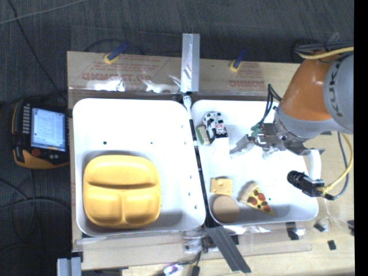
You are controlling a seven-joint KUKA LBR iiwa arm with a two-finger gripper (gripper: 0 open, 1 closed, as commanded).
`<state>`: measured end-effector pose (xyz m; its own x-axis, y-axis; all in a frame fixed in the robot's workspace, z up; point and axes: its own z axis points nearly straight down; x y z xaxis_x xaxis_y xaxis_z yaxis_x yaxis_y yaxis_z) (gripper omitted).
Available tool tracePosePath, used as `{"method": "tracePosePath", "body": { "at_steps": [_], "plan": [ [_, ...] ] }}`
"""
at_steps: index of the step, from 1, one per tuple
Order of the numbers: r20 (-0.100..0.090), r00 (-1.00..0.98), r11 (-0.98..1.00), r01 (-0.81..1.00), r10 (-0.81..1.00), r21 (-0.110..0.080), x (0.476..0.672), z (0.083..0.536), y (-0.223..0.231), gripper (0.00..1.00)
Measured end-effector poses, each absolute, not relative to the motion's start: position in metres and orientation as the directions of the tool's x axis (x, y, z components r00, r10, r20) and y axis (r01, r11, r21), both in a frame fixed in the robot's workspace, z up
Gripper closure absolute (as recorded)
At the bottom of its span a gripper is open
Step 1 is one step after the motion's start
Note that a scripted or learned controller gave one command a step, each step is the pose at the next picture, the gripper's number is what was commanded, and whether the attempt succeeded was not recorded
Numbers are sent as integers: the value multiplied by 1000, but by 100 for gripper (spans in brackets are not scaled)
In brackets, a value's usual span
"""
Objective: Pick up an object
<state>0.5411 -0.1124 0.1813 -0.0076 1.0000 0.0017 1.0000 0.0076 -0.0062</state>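
On a wooden bench over dark carpet, the gripper (244, 144) hangs open and empty mid right bin (287, 119), its likeliest catch the light, rigid-looking pizza slice (256, 198) near the front edge, best pinched across its sides.

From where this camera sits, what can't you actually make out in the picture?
- Pincer: small and grey against the white right bin; whether it is open or shut cannot be told.
- Black-and-white toy: too small to identify.
- Brown round: its lower edge is hidden by the bin wall.
- Arm: cut off by the right edge.
- Handheld screen: text too small to read.
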Motion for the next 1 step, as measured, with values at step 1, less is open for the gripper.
{"method": "tracePosePath", "body": {
  "at_steps": [1],
  "plan": [
    [0, -69, 69, 998, 998, -6, 568, 146, -110, 0]
  ]
}}
